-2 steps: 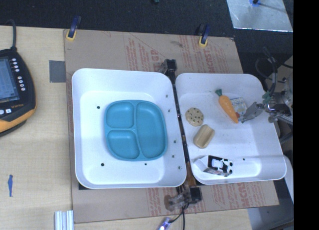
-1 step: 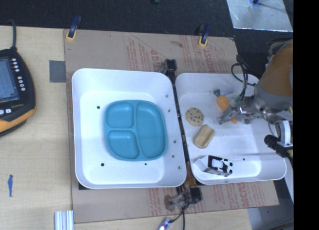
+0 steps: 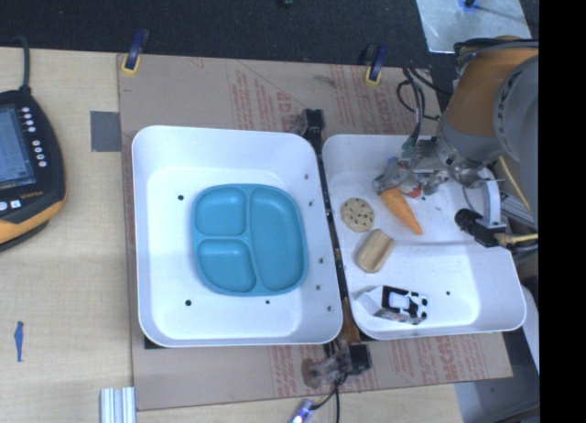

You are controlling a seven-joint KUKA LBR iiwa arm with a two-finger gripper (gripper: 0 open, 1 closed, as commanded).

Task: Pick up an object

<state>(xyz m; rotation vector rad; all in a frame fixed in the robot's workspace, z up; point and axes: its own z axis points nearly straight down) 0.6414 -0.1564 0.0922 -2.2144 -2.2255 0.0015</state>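
Gripper [image 3: 409, 177] low over carrot [image 3: 402, 209] near right bin's [image 3: 476, 307] far edge; jaws' state unclear, cannot tell; nothing lifted yet

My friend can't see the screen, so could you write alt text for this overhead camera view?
A grey and orange robot arm reaches into the right white bin, its gripper just above an orange carrot. Nearby lie a cookie, a tan block and a black-and-white item. The left bin holds a blue divided plate.
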